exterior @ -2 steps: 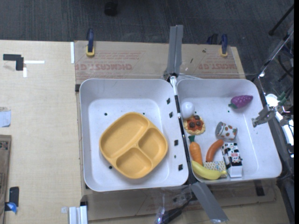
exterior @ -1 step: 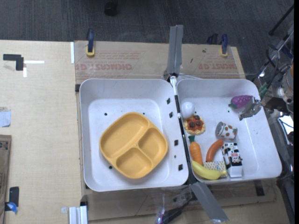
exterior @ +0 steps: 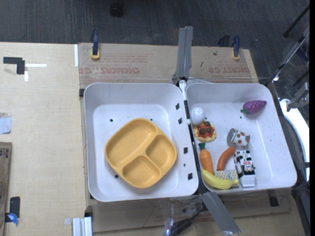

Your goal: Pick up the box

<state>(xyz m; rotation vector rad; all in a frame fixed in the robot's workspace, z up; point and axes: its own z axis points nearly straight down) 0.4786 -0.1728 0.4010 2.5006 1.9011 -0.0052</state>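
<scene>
step: reach for box | target: small white-and-black printed carton box (exterior: 244, 167), near-right corner of right white bin (exterior: 275, 132), touching the wafer (exterior: 227, 175) by a yellow banana (exterior: 217, 181) | pincer: state cannot tell | advice: descend vertically, straddle narrow sides, avoid orange sausage (exterior: 225, 157)

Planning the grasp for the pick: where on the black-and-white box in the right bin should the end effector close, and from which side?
Judging from its pose, grip the box across its two long sides, descending from above. It lies flat, long axis running toward the bin's near wall. The sausage lies close on its left, the wafer too, so that finger has little room.
</scene>
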